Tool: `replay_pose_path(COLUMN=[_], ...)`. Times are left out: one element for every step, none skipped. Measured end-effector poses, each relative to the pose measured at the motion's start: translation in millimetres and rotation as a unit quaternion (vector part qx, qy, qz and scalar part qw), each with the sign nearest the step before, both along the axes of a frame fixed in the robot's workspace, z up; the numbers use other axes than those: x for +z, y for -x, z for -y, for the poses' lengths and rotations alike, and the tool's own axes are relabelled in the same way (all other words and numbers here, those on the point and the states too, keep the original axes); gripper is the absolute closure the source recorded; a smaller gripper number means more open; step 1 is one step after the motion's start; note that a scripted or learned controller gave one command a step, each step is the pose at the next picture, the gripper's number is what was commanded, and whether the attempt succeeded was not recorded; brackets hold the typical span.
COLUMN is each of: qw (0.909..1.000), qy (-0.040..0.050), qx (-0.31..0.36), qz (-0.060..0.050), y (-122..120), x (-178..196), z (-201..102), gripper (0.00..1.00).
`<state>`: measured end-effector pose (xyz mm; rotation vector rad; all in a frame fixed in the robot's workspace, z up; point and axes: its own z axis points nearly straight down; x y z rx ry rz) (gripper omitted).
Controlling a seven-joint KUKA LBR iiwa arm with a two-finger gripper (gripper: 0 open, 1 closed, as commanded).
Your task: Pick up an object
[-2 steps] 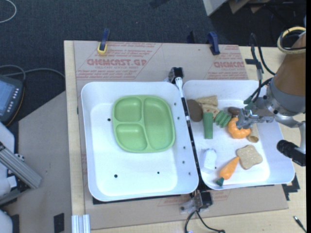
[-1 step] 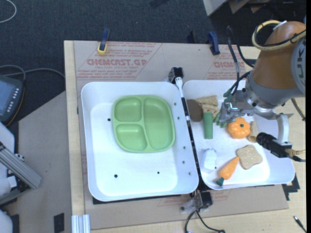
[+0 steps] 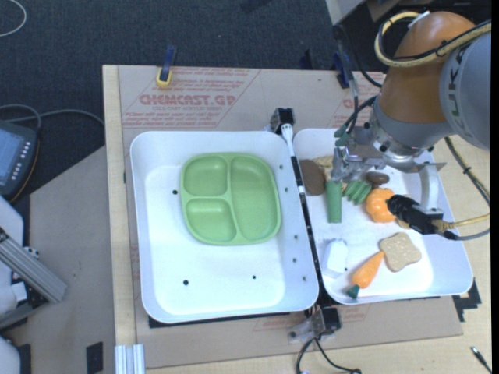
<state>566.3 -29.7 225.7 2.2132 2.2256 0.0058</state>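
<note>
The arm (image 3: 437,68) comes in from the right and covers the far corner of the right bin (image 3: 444,283); its wrist hides the gripper (image 3: 340,171) almost wholly, so whether the pincer is apart or together I cannot tell, and nothing can be seen clamped in it; what looks like a metal fingertip shows just above a green cylinder (image 3: 334,202), which lies upright in the picture close to the bin's left wall; beside it, partly under the wrist, is a green ridged object (image 3: 358,191), perhaps a toy vegetable, too covered to name; a brown piece (image 3: 313,178) lies against the wall further back, half in shadow; an orange fruit (image 3: 379,205) touches a black fitting (image 3: 412,215) on the arm, which overlaps its right side; a slice of toast (image 3: 400,251) lies near the front, a toy carrot (image 3: 365,273) just beside it with its green tip towards the rim, and a small white object (image 3: 337,255) is hard to make out against the white floor; the left bin (image 3: 156,287) holds a green divided plate (image 3: 231,198) with three compartments; the board (image 3: 195,96) under the bins bears red lettering, readable as "CHEMCAST", the remainder faint; a tablet (image 3: 15,158) at the left edge is cut off
</note>
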Motion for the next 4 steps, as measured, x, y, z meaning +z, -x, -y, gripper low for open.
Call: replay_pose_path(qw=[1.0, 1.0, 1.0, 1.0], qy=[-0.0005, 0.0006, 0.0003, 0.0006], qx=[0.0, -0.002, -0.003, -0.002], qz=[0.0, -0.001, -0.005, 0.0], y=[-21.7, -29.7, -18.7, -30.9], x=[9.5, 8.7, -8.8, 9.6], z=[-47.7, -55.5, -56.7, -54.0], gripper=[1.0, 1.0, 1.0, 1.0])
